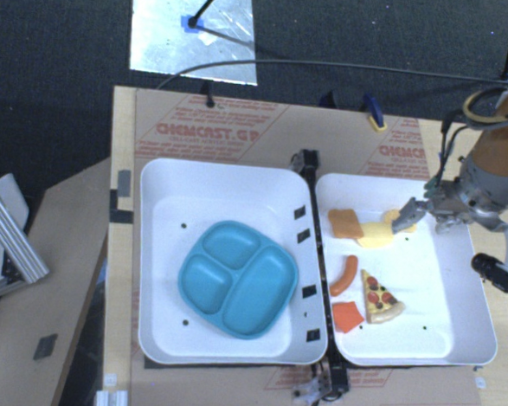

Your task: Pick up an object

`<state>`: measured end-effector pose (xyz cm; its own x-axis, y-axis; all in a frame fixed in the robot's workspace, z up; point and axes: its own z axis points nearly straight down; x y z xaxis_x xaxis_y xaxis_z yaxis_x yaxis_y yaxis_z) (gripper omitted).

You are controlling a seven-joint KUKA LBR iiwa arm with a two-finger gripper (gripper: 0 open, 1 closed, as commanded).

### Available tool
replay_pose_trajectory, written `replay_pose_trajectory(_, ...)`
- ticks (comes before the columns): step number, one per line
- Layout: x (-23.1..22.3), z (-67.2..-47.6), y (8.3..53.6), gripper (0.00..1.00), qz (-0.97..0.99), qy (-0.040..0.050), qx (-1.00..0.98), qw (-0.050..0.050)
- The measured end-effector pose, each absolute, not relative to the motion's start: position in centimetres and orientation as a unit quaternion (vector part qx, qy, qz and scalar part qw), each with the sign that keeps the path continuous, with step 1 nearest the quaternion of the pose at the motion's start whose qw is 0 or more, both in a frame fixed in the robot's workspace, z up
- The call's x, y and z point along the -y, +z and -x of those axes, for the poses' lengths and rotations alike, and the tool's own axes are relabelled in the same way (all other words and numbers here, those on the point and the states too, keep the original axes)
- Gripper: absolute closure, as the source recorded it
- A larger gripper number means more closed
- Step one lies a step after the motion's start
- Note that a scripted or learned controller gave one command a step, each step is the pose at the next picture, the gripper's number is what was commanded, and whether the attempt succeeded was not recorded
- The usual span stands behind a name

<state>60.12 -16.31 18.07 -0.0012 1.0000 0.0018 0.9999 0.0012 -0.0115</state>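
Blue divided plate point(237, 278) in left bin point(164, 183); toy food in right bin point(452, 342).

Two white bins sit side by side on a brown cardboard sheet point(242, 127) w/ red print. Left bin point(164, 191) holds a blue divided plate point(237, 277), three compartments, lying flat near its middle. Beyond the bench, a shiny foil square point(194, 29) on dark carpet, blue tape on it. Aluminium rail point(9, 237) at far left.

Dark carpet floor point(56, 62) around my bench point(208, 121); shiny foil sheet point(195, 29) beyond its far edge.
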Motion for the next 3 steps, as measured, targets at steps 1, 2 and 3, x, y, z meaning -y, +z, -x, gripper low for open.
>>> replay_pose_trajectory(1,16.3,-60.4,18.9,0.0,0.706,-0.0004,0.709,-0.001)
replay_pose_trajectory(2,15.5,-59.8,13.2,0.0,0.706,0.0005,0.708,0.001)
replay_pose_trajectory(3,15.4,-59.9,8.2,0.0,0.706,0.0003,0.708,0.0)
